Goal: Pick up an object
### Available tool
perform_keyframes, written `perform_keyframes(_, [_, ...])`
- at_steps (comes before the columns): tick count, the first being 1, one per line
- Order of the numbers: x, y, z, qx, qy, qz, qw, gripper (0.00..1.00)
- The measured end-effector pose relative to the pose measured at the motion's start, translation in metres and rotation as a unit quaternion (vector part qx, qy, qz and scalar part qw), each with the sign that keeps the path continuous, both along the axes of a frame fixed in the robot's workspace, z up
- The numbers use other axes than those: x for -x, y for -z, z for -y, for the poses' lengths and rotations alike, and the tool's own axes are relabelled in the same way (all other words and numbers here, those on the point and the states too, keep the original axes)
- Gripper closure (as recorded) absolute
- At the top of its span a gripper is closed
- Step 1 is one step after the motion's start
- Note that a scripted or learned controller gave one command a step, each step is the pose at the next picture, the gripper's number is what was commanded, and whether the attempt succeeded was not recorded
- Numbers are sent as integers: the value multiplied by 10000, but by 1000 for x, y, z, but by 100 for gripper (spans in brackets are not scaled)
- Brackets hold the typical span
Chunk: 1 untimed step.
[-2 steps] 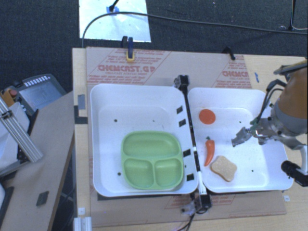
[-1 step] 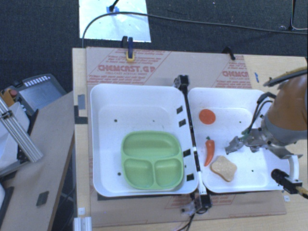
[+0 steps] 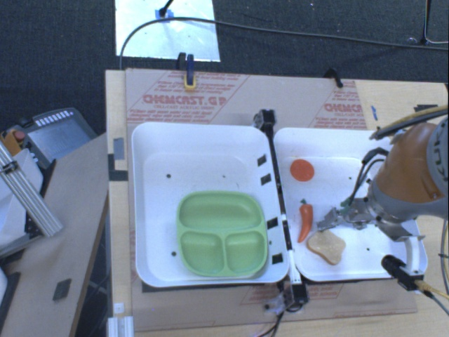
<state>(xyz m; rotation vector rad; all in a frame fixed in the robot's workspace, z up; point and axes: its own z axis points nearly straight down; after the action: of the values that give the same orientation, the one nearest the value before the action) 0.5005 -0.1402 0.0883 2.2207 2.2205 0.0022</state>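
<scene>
I hang low over the right-hand shallow white bin [image 3: 351,146], my arm reaching in from the right, and my gripper [image 3: 330,222] sits just above the pale tan slice of bread-shaped toy [image 3: 327,247] at the bin's near side. My fingers are blurred against the white floor, so I cannot tell how wide they stand, and nothing is visibly held between them. I judge the bread is my likely target, since my tip points down and left toward it; I would need to drop a little nearer before closing.

Just left of the bread lies a slim red chilli pepper with a green stem [image 3: 306,220], close enough that a wide approach could nudge it against the bin wall. Farther back rests a flat orange-red round disc [image 3: 302,170], well apart from my tip. The left-hand white bin [image 3: 161,146] holds a light green plastic tray with three compartments [image 3: 223,233], separated from me by the divider and no obstacle.
</scene>
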Motion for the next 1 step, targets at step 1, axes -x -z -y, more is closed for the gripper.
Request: perform_keyframes(1, [-2, -14, -1, -7, -10, 23, 10000, 100])
